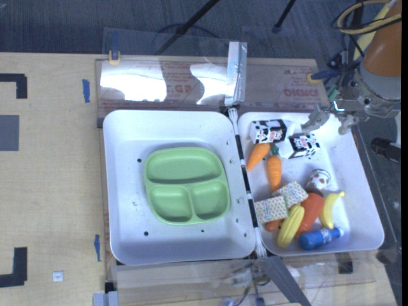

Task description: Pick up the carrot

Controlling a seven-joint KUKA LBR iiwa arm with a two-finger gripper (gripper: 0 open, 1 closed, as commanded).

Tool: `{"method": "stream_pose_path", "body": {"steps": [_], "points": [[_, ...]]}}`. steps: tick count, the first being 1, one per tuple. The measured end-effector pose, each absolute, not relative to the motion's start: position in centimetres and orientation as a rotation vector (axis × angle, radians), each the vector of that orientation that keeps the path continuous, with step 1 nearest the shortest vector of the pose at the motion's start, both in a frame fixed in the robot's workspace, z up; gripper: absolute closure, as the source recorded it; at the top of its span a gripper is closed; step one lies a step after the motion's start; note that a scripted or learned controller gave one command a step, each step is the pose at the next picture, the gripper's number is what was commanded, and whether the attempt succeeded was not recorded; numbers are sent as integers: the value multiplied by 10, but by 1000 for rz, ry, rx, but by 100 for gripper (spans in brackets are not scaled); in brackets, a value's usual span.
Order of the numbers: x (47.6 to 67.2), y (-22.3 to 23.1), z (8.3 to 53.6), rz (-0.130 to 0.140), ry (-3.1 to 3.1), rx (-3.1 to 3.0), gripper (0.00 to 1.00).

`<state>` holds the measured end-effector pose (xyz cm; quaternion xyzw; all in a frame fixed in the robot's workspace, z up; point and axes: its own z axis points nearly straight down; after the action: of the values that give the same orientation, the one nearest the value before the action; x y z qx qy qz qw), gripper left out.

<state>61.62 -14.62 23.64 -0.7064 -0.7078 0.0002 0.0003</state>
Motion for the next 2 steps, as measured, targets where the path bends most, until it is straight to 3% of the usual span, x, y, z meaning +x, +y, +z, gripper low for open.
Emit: {"method": "stream_pose_path", "body": {"steps": [1,2], "points": [[638,-104,118,-26,-2211,-2267,0],[545,-94,86,-3,-2151,-2290,0]]}}
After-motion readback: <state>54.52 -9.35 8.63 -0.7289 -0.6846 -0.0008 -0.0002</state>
